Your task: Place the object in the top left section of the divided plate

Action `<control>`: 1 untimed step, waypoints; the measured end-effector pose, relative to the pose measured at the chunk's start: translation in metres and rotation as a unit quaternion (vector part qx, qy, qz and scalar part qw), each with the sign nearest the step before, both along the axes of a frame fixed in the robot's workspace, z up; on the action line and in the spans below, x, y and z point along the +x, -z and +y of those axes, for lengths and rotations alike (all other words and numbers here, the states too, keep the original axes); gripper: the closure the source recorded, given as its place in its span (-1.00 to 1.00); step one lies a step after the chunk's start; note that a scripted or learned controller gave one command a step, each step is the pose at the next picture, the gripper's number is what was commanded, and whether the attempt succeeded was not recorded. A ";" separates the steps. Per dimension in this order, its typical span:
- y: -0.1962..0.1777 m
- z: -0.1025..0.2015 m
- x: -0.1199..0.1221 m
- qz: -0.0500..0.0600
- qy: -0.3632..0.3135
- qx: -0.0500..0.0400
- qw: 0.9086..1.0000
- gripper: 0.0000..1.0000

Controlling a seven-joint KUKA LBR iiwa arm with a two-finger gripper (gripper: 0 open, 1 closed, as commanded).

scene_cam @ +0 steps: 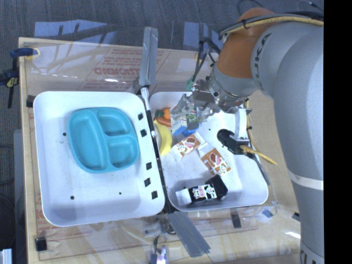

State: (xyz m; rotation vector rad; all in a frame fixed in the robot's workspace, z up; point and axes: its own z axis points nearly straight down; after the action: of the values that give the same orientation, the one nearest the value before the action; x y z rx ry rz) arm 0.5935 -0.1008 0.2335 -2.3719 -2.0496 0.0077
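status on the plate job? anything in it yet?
Done: nothing, judging by the blue plate in the left bin, which holds no object. In hand: the gripper is low over the clutter in the right bin, near the banana. Left: secure an object, carry it across, place it in the top left section.

The arm (286, 92) is cut off by the right edge. The orange object (163, 114) and the blue object (183, 131) are partly hidden beneath the gripper (190, 114).
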 end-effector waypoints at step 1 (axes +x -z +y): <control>0.041 0.066 0.059 -0.002 -0.077 0.000 0.997 1.00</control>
State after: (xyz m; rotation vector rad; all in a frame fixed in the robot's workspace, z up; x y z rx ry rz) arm 0.6526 -0.0348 0.1920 -2.2108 -2.2277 0.0044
